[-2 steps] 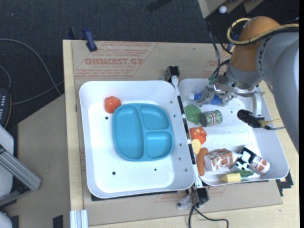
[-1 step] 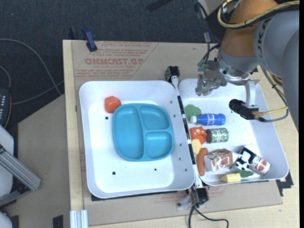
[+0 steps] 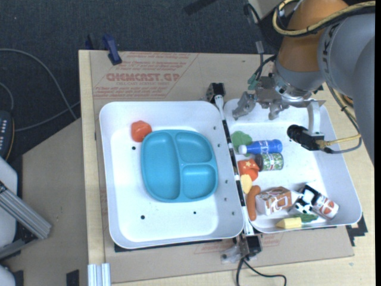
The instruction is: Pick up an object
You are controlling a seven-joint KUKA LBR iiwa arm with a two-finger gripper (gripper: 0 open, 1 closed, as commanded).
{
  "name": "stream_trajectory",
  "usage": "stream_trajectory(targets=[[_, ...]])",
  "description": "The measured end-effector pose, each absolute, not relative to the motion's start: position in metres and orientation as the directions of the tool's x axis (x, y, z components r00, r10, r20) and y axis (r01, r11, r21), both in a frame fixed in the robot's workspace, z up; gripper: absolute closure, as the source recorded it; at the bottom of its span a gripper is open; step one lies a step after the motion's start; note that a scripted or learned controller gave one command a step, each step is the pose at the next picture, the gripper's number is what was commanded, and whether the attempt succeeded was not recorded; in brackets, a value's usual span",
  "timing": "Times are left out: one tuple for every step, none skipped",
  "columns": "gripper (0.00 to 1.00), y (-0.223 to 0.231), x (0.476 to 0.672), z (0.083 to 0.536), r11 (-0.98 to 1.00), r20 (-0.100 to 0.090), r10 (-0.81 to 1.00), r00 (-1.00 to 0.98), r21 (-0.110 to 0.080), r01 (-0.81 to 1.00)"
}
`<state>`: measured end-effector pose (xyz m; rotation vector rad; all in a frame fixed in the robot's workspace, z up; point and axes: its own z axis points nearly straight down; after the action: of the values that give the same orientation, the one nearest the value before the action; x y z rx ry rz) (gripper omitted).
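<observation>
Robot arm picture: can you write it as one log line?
gripper: above right bin far edge, nothing held | toys: clustered in right bin | blue tray: left bin

Grey arm [image 3: 351, 46] with a rounded orange band [image 3: 309, 28], yellow and black cables looping over it.
</observation>
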<state>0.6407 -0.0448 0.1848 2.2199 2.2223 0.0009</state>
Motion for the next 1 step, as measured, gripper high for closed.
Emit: stream_trajectory(targets=[[0.0,-0.1075,0.6217,0.0871,-0.002,-0.001,1.0,0.002,-0.003,1.0]])
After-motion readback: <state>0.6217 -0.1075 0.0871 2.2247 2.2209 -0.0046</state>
